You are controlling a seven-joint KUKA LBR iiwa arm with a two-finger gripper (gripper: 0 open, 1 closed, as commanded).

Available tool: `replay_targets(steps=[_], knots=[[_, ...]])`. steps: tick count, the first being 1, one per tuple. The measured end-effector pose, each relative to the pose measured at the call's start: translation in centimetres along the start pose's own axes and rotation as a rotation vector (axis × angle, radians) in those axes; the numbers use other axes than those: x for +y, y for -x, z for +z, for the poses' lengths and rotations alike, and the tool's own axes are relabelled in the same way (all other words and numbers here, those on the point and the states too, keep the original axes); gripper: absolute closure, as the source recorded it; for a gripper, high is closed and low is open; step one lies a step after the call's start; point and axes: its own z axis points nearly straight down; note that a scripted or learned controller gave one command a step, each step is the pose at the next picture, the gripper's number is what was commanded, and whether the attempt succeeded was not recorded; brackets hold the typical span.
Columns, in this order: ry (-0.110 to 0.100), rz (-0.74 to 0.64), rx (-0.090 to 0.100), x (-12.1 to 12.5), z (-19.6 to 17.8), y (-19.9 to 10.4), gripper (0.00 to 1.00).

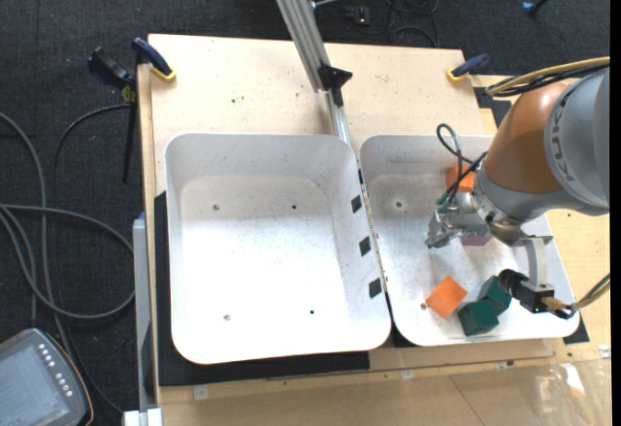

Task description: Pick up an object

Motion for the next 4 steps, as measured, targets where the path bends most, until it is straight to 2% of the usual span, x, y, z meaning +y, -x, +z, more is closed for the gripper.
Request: replay_targets(steps=[1, 2, 3, 4], knots=[[0.004, -0.003, -0.001, -0.2, -4.4, -0.3, 1.0], [0.007, -0.005, -0.002, 0.5, -10.4, -0.9, 1.0], [0.002, -0.004, -0.001, 0.6, -11.9, -0.9, 1.0], [0.002, -0.009, 0.001, 2.1, -13.1, -6.4, 1.0]])
